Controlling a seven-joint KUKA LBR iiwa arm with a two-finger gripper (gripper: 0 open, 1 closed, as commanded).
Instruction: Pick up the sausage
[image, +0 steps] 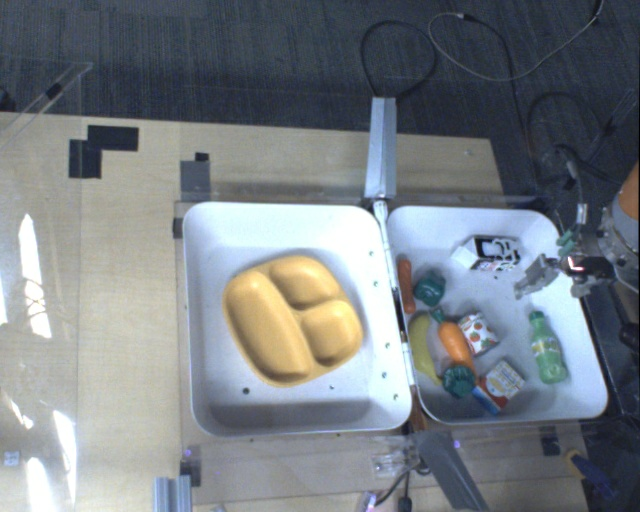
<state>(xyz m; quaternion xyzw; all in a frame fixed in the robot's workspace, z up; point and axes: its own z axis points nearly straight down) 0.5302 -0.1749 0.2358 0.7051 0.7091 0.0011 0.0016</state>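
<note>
1. Sausage (405, 284), a slim reddish-orange link, lies in the right bin (590, 400), tight against that bin's left wall beside the divider between the two bins.

2. My claw (545, 272) hangs over the right bin's upper-right part, near its far right rim; whether it is apart or together I cannot tell from this slant, and nothing can be seen held in it.

3. The relation that counts: the sausage lies well to the left of my claw as the camera sees it, clear across the bin and only slightly lower in the view.

4. Its long axis runs up and down the view, parallel to the bin wall, one end toward the far rim, the other toward the teal piece (428, 291) that sits just beside it.

5. My judgement: I will need to cross leftward and close across the link's short width, and the wall on one flank and the teal piece on the other leave little room.

6. The carrot (455, 342) and green bottle (546, 349) lie lower in the bin, off that path.
</note>
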